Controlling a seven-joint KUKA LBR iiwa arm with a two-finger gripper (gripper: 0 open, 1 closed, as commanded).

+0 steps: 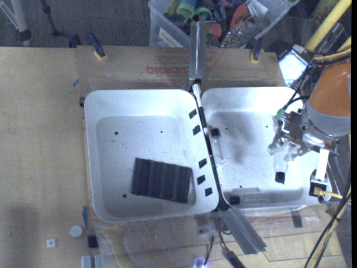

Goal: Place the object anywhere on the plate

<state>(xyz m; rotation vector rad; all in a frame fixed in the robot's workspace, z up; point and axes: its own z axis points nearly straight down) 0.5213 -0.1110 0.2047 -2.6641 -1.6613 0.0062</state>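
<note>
The arm [332, 99] reaches in right of the divider [203, 144], its pincer [281, 152] low over the right bin [245, 96], likely because the object is there. A small dark piece [280, 177] just under the pincer may be that object, lying on the bin floor. Glare blurs the tool, so I cannot tell whether the pincer is wide, narrow or holding anything.

The plate [162, 181], a dark ribbed slab, lies flat left of the divider in the left bin [111, 102], well apart from the pincer, so a carry across the divider would be needed.

The surface [39, 121] is pale wood. Beyond the divider's far end stands a clear tub [223, 7] of bright oddments.
</note>
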